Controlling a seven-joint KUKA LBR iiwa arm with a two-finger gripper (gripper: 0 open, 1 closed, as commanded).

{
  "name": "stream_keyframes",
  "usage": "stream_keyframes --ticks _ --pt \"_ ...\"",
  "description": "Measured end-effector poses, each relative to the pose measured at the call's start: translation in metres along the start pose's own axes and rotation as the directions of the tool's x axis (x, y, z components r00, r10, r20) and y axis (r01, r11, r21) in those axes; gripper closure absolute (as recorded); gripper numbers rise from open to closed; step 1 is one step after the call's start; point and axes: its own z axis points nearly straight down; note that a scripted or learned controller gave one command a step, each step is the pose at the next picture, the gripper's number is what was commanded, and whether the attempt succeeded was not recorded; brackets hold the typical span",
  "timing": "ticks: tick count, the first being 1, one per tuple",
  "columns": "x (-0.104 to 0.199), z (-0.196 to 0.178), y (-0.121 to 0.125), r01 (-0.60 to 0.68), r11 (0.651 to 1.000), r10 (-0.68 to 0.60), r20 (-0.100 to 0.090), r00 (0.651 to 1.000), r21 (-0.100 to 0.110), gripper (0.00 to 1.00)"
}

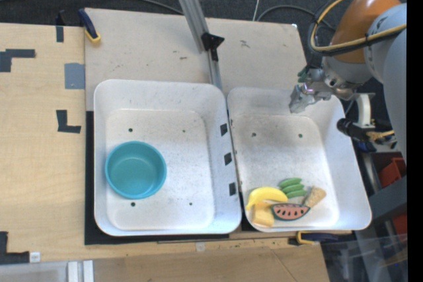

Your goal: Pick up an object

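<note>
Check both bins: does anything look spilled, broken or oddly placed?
Nothing stands out. The blue bowl sits upright in the left bin; the toy foods lie heaped in the right bin's near corner, far from the claw.

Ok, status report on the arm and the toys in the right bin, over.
Gripper above right bin's far edge, nothing seen in it. Toy food pile at near edge, untouched. Blue bowl in left bin.

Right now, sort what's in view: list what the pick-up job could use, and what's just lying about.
For the job:
- gripper, over the right bin's far edge
- banana
- watermelon slice
- green pea pods
- tan bread piece
- teal bowl in the left bin

Lying about:
- yellow clamp
- metal pole
- tape marks
</note>
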Motion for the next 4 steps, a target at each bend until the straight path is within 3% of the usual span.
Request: stream_keyframes --ticks 2,4 --pt "0.004 -0.096 0.008 0.000 1.000 0.000 0.000 1.000 -0.002 1.00" --pt "0.103 -0.074 -0.013 0.004 1.000 -0.003 -0.002 1.000 0.006 1.00"
